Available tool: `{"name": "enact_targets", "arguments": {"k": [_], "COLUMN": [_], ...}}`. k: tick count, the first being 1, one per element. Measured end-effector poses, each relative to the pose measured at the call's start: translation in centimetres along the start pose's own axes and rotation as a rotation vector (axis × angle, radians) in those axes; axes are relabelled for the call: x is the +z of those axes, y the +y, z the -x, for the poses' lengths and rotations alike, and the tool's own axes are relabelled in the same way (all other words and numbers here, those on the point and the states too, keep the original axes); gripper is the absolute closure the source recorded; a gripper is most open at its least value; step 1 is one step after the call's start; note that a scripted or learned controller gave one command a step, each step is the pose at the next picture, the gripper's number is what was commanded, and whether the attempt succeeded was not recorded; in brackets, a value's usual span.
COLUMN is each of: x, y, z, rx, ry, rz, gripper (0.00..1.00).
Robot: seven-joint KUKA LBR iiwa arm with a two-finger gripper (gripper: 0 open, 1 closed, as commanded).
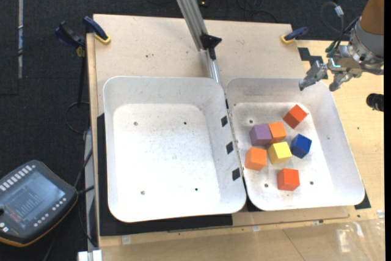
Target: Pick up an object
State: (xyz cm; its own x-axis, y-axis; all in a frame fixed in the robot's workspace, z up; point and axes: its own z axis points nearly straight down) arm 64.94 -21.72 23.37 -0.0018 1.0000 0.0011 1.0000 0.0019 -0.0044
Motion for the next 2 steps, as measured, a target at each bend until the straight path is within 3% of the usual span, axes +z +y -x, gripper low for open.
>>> {"name": "enact_targets", "arguments": {"k": [1, 2], "x": [-0.3, 4.0], "y": [0.1, 0.1], "z": [0.0, -0.4], "rx": [-0.002, -0.003], "ry": [-0.002, -0.001], "rz": [0.005, 0.001], "gripper": [0.0, 0.0]}}
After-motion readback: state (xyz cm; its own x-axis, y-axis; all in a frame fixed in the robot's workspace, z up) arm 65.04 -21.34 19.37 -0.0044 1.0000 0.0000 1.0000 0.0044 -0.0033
